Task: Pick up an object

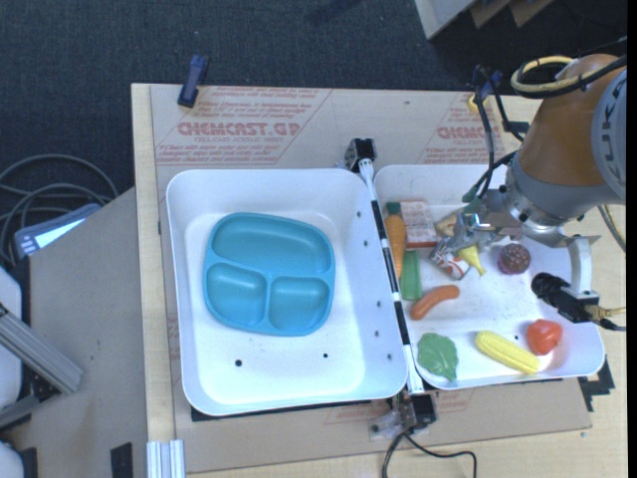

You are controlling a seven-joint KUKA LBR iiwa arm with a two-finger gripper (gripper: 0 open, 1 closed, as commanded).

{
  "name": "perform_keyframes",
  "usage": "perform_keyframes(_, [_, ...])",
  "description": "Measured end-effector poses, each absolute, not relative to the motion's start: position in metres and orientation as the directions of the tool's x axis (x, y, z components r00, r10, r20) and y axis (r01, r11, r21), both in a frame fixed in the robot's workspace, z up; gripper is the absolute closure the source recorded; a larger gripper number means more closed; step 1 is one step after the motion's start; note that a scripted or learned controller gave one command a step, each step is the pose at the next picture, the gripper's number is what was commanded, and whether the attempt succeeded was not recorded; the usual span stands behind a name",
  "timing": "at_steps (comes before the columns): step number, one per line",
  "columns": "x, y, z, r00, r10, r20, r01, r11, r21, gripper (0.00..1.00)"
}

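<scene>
While the pincer [468,229] hangs low in the right bin [587,358], grip state indeterminable, toy foods lie beneath and beside it, a sausage [435,301] just below; lifting remains undone.

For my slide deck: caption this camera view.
KUKA arm's gripper reaches into the right bin of toy food; blue tray sits in the left bin.

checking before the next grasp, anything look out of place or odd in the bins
Nothing looks spilled or damaged. The blue tray lies flat in the left bin; the toy foods, such as the corn and tomato, are loosely scattered inside the right bin.
</scene>
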State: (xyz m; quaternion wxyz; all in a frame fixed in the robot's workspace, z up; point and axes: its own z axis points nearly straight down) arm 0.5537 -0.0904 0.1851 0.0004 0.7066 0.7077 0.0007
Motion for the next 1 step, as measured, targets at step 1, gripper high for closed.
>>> perform_keyframes(1, [0.5337,-0.0048,0.1945,-0.001,1.0,0.002,1.0,0.001,-0.003,1.0])
